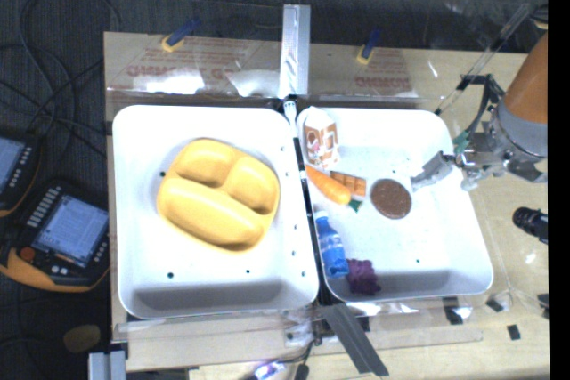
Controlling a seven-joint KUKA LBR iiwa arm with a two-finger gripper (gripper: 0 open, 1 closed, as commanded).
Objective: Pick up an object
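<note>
left bin (142, 280): holds one big yellow bread-shaped toy (218, 193), roughly centre, lumpy top
right bin (463, 262): five small items, all toward its left and middle
carton (321, 143): small, white with brown print, upper left of right bin, by the divider
carrot (335, 185): orange toy with green end, lying slanted just below the carton
brown disc (391, 198): round, flat, mid bin, just right of the carrot's green tip
blue bottle (331, 246): lying along the left wall, below the carrot
purple grapes (362, 277): dark cluster near front wall, touching the bottle's lower end
gripper (427, 173): over right bin's right part, up-right of brown disc; nothing seen between fingers; can't tell how far open
arm: orange band at right edge
</note>
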